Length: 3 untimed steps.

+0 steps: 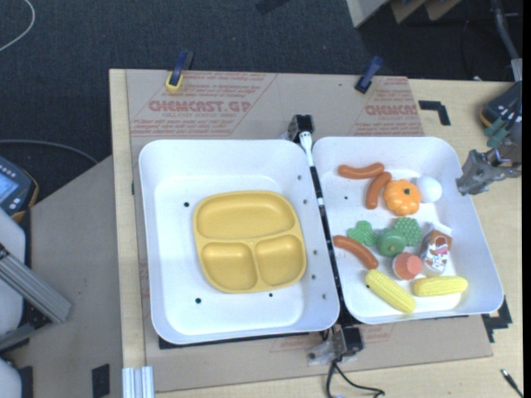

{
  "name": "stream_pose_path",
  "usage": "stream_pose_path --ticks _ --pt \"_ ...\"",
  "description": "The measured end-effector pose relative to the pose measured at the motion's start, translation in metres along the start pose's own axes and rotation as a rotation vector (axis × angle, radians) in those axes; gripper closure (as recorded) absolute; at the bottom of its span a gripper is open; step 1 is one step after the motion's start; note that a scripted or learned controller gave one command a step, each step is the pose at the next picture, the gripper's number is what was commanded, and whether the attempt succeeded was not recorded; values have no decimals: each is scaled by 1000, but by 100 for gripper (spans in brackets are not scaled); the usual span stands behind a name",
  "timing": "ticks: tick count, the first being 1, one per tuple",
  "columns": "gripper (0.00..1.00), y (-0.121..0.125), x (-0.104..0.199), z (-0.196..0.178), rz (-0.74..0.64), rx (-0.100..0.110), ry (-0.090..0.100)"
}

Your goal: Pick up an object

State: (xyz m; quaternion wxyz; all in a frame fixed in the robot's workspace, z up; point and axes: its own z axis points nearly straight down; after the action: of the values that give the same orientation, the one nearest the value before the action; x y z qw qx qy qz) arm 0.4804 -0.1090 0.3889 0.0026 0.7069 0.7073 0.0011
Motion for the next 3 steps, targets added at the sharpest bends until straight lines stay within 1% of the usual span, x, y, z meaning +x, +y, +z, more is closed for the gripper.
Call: stream_pose_path --ticks 3 --pt "100 3 0 -31 -2 -10 -4"
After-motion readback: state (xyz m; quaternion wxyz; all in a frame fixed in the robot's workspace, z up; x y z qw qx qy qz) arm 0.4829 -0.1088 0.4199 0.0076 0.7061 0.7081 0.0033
